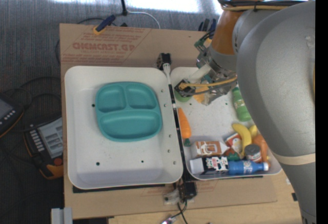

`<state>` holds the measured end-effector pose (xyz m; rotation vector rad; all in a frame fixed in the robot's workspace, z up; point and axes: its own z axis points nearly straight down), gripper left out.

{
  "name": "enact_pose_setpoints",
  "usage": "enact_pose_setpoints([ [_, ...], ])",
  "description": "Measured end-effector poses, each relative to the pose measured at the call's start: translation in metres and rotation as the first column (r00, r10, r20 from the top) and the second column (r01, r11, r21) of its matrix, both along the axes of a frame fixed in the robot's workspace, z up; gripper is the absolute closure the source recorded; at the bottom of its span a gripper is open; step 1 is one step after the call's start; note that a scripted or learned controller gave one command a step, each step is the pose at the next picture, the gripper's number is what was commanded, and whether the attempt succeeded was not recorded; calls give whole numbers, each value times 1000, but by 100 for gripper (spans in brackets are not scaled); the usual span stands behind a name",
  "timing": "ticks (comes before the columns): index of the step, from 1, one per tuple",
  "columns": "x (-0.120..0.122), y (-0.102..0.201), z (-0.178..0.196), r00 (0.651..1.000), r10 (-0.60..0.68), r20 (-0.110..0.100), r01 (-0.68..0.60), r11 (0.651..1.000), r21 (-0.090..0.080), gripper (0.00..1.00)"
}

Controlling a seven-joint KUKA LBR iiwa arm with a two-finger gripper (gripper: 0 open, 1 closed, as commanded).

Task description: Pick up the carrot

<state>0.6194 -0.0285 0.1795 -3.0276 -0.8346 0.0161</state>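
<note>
Just beside your gripper (204, 92), on its camera-ward side, carrot (184, 125): one, lying lengthwise against the right bin's (212, 118) left wall, which likely crowds any pinch across it; gripper hovering apart, spread or pressed together you cannot tell.

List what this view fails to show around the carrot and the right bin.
Right bin: its right side, camera view, covered by the arm.
Green bottle: right part hidden behind the arm.
Carrot: whether it touches the bin wall, too small to tell.
Carton and blue bottle: labels too small to read.
</note>
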Motion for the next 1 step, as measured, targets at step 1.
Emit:
enact_pose_setpoints([
  [1,0,0,1,1000,0,1,0,1000,0,0],
])
